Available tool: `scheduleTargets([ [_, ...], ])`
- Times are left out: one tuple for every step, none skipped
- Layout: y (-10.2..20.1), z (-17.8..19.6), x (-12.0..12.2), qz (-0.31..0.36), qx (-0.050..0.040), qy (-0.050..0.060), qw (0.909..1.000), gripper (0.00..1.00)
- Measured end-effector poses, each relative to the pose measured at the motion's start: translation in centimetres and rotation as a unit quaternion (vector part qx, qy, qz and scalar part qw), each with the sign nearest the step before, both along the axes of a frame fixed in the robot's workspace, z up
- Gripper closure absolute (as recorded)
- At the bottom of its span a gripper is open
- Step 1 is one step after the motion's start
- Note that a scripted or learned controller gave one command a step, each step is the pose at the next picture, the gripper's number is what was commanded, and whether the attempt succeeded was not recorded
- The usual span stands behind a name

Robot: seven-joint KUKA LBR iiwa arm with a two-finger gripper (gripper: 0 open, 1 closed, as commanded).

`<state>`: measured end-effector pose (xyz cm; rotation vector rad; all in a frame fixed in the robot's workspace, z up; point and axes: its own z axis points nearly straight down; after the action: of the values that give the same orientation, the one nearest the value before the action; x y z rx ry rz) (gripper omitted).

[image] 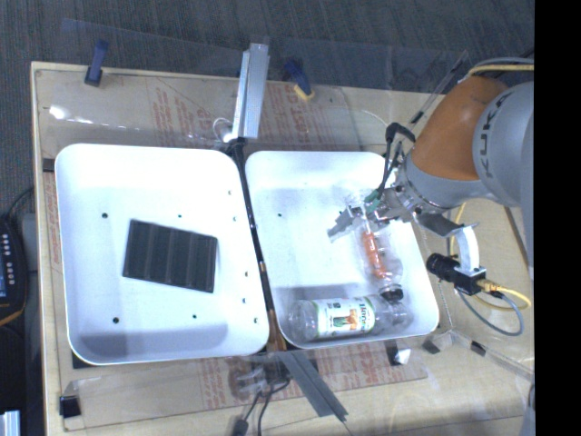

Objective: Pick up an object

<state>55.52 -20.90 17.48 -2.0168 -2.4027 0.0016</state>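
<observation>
My gripper (pixel 349 218) hangs over the upper middle of the right bin (pixel 289 198), at the end of the grey arm with its orange band (pixel 454 139). Just below and to the right of it lies a small clear bottle with orange contents (pixel 375 254), its dark cap pointing toward the bin's near right corner. The gripper sits beside that bottle's upper end, and nothing shows held in it. A larger clear plastic bottle with a green and orange label (pixel 349 318) lies on its side along the right bin's near wall. A black ribbed rectangular pad (pixel 171 255) lies flat in the left bin (pixel 82 175).
A metal bar (pixel 249 89) rises at the back between the two bins. Blue clamps (pixel 94 64) hold the board's far edge. Cables and a black connector (pixel 454 271) hang to the right of the right bin.
</observation>
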Motion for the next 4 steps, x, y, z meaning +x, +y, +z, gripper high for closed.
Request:
scheduleTargets([
  [0.0, 1.8, -0.4, 0.034, -0.0016, -0.003, 0.9994, 0.00],
  [-0.1, 4.7, 5.5, 0.131, -0.0016, -0.003, 0.9913, 0.00],
  [3.4, 7.1, 3.0, -0.069, -0.0008, 0.000, 0.9976, 0.00],
  [3.5, 8.1, 3.1, -0.065, -0.0007, 0.000, 0.9979, 1.00],
])
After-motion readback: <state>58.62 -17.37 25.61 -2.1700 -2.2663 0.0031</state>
